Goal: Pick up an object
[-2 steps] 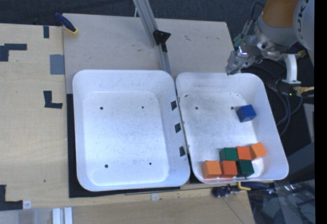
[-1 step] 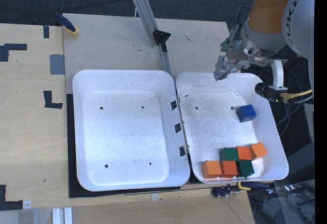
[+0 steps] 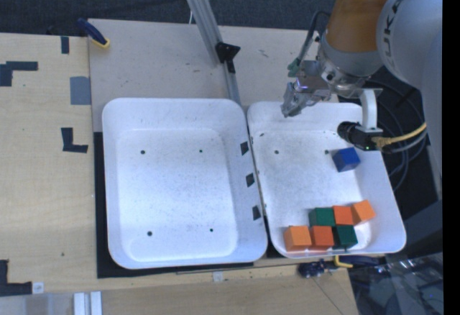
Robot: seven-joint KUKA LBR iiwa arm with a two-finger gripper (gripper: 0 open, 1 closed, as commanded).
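Blocks (image 3: 329,226) clustered; blue block (image 3: 346,159) apart.

This looks like a robotics lab or test cell rather than any home or shop. A plywood table (image 3: 43,184) carries two shallow white bins (image 3: 172,184) set side by side on a dark mat, with strips of dark tape (image 3: 68,141) stuck across the wood. An aluminium strut (image 3: 205,19) rises at a slant behind the bins, and an industrial arm (image 3: 388,11) with bundled cables (image 3: 402,137) leans in over coloured test blocks (image 3: 330,227).
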